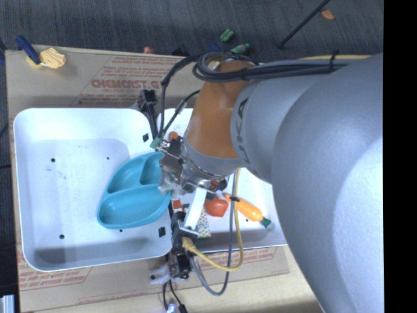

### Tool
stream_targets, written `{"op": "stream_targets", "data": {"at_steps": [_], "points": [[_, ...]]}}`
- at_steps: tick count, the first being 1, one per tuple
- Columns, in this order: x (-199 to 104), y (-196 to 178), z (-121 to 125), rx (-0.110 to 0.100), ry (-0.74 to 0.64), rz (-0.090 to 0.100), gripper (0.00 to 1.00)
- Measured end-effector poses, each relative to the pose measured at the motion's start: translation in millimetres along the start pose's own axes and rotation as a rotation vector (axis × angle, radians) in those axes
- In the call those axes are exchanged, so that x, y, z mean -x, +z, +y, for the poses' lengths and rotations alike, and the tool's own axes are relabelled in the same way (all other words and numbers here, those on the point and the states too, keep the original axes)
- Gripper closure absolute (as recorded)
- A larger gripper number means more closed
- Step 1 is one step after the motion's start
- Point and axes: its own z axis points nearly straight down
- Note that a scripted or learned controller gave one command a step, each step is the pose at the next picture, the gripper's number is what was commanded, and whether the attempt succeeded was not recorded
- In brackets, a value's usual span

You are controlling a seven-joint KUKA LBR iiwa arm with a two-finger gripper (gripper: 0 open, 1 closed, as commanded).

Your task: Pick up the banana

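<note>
We cannot make out a banana; the arm (pixel 293 142) covers most of the right bin (pixel 260 237).

Taking the blue dish (pixel 133 197) as our landmark: it lies tilted against the right wall of the left bin (pixel 39 149), and the gripper (pixel 171 175) sits just beside its right edge, near the divide between the bins. We cannot tell how the gripper is set, since the wrist hides it. To the right of the dish, past the wrist, we see a red object (pixel 216 207) and an orange carrot-like toy (pixel 249 210) close together in the right bin. A yellow cable (pixel 218 259) loops below the dish's right end.
</note>
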Motion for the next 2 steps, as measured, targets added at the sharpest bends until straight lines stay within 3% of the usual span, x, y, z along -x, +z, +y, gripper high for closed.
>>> {"op": "stream_targets", "data": {"at_steps": [1, 2], "points": [[-42.1, -99.1, -23.2, 0.001, 0.102, 0.000, 1.00], [-136.3, -42.2, -28.1, -0.002, -0.220, -0.004, 1.00]]}}
